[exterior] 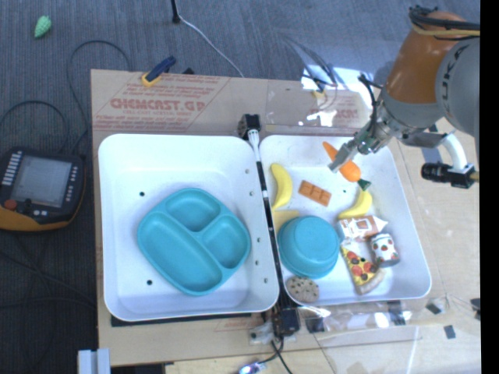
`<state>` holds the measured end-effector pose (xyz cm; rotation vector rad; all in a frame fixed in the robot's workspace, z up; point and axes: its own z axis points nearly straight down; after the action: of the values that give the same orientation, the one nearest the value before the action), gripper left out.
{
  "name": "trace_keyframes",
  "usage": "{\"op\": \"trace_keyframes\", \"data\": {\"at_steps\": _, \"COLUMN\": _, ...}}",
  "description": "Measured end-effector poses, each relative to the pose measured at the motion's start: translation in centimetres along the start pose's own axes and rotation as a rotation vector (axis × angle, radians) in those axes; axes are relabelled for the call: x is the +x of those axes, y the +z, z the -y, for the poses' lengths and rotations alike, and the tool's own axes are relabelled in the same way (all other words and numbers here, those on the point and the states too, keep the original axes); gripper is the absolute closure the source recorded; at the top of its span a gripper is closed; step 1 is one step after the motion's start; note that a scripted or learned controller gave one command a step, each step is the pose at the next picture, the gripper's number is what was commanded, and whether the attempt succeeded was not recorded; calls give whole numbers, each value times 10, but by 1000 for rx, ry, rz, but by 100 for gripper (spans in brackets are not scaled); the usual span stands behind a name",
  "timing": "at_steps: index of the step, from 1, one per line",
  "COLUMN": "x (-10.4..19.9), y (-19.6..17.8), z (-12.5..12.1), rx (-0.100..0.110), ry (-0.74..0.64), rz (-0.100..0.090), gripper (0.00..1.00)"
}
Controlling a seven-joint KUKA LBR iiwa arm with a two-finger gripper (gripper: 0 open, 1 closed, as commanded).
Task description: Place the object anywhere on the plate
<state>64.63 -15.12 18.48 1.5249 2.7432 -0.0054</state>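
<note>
Where the arm reaches in from the right of the camera view, its gripper [351, 156] sits low over the far part of the right bin [413, 248]. An orange carrot [344, 160] lies right at the fingertips. It appears to be pinched between the fingers, though the view is too small to be sure of the grip, so treat that as likely rather than certain. The carrot's long axis runs on a slant, from upper left to lower right in the view.

The plate [194, 241], a blue one with three compartments, rests in the left bin [125, 162], well apart from the gripper. It lies to the gripper's left and nearer the camera, across the divider between the two bins. The coming move therefore probably calls for a lift and a long carry leftward over that divider.

Other toy foods, among them two bananas [281, 185] and a blue bowl [309, 245], share the right bin.
</note>
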Motion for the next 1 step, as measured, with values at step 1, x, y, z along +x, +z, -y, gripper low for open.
{"op": "trace_keyframes", "data": {"at_steps": 1, "x": 99, "y": 1, "z": 23, "rx": -1, "ry": -49, "rz": -6, "gripper": 100}}
